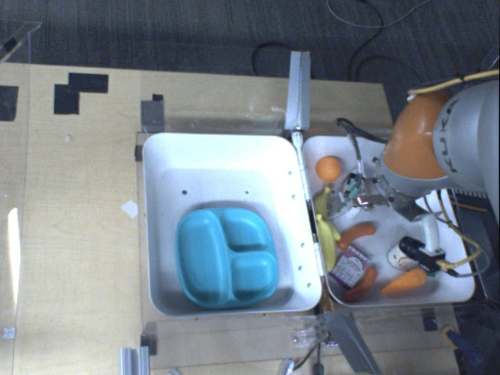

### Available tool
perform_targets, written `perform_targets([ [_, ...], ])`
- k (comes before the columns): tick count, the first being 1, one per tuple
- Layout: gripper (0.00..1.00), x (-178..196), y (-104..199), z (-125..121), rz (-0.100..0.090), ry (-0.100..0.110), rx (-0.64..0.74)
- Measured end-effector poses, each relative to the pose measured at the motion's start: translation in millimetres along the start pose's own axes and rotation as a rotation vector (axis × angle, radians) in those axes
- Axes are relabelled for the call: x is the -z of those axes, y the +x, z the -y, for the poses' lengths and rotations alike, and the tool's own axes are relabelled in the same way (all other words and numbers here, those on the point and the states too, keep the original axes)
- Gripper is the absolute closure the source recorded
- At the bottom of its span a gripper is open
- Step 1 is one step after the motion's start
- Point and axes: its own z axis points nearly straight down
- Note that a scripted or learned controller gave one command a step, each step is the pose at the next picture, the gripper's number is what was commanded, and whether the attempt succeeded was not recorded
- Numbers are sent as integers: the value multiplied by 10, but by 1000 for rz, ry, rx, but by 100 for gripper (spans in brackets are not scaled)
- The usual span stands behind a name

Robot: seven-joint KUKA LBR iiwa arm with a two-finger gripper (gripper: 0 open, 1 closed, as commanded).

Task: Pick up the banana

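1. Although it is partly hidden by the things around it, the banana (323, 226) lies in the right bin (461, 287), pressed along that bin's left wall, its length running up and down the view beside the divider.
2. Judged by its look, it is a light, smooth, curved yellow piece, probably plastic and stiff; the skin may be slippery, so a pinch across the narrow middle seems safer than one near either tapered end.
3. The wall leaves little room on one side, so one finger would have to slip between banana and wall, or the banana be nudged inward.
4. The gripper (353, 192) hovers low over the right bin, just right of the banana's upper end; metal parts and cables crowd it, and I cannot tell whether the jaws are spread or closed. Nothing is visibly held.
5. Near the banana sit a round orange (329, 168) above, a glossy red sausage (358, 233) and a small purple packet (349, 266) beside its lower end, and an orange carrot (405, 283) farther right.
6. The left bin (164, 209) is shallow, white and matte, with rounded corners, and holds a blue divided tray (226, 256) of smooth moulded plastic.
7. Both bins rest on a pale wooden counter (70, 233).
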Motion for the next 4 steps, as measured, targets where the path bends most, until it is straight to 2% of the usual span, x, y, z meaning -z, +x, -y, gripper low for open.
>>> perform_targets([
  [1,0,937,563,-739,-9,11,122],
  [2,0,1335,923,-959,-10,10,167],
  [3,0,1427,918,-1161,-9,7,354],
  [4,0,456,268,-749,-9,8,382],
])
